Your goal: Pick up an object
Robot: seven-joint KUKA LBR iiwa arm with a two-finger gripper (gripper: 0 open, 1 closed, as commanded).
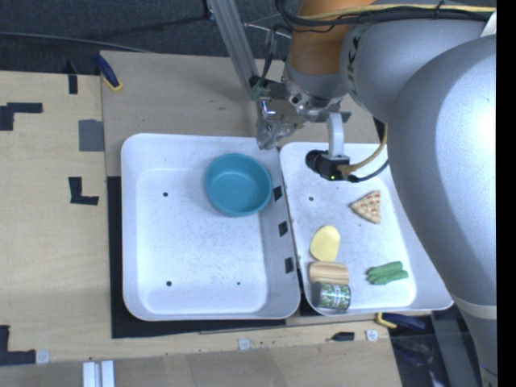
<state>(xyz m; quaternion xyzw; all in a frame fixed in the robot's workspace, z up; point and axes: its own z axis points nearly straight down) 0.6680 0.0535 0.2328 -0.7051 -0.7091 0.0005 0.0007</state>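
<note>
Bins come first: two white ones sit side by side on the bench. The left bin [153, 240] has a blue bowl [238, 185] in it. The bowl sits near the top of that bin, close to the wall between the two bins, and it stands the right way up. The right bin [403, 216] has small things in it. A piece of toy pizza [368, 207] lies on the right side. A yellow round thing [325, 243] lies lower down, near the middle wall. Just below it, and touching it, is a tan block [329, 272]. Right under the block is a small green can [332, 297] lying on its side at the bottom edge. A green bean pod [387, 273] lies to the right of the block, a bit apart from it.

The gripper [270, 131] is up at the top, over the place where the two bins meet, just above and to the right of the bowl. Its tips are too small and dark here, so I cannot tell how it is set, and nothing can be seen in it. The big grey arm [435, 127] with its orange band [326, 14] comes in from the right.

The bench [48, 240] is light brown wood with bits of black tape [81, 192] on it. A black mat [115, 248] peeks out under the left bin. Behind the bench the back is dark.
</note>
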